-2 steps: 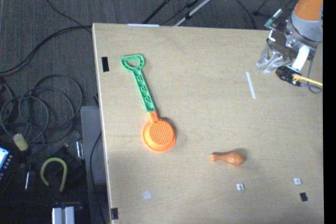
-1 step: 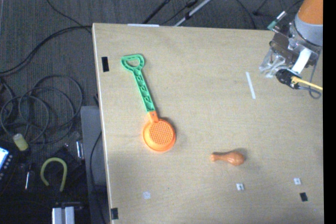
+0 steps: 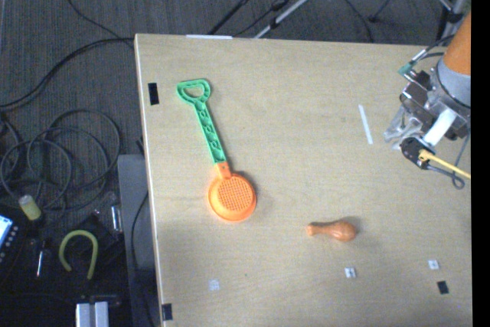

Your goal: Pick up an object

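Off the bench's left edge, the dark carpet carries a tangle of black cables (image 3: 53,142) and one yellow-green U-shaped piece (image 3: 79,249) lying near the bottom. The light wooden bench top (image 3: 306,80) takes up most of the view.

On the bench lie two loose objects. The first, at the left, is one toy strainer (image 3: 217,163): a green perforated handle with a triangular loop at its far end (pointing up and left) runs down to a round orange mesh head. The second, right of it and well apart, is one small orange-tan piece shaped like a drumstick (image 3: 334,230), lying flat with its thin end to the left. One short white strip (image 3: 366,124) lies further right, higher on the bench, and a few small black and white markers dot the surface.

At the right edge, the gripper (image 3: 417,135) reaches in, its grey metal body tilted down and left below the orange band. It hangs above bare bench, near the white strip, well apart from both objects. Whether its fingers are parted or closed cannot be told; nothing is seen between them.
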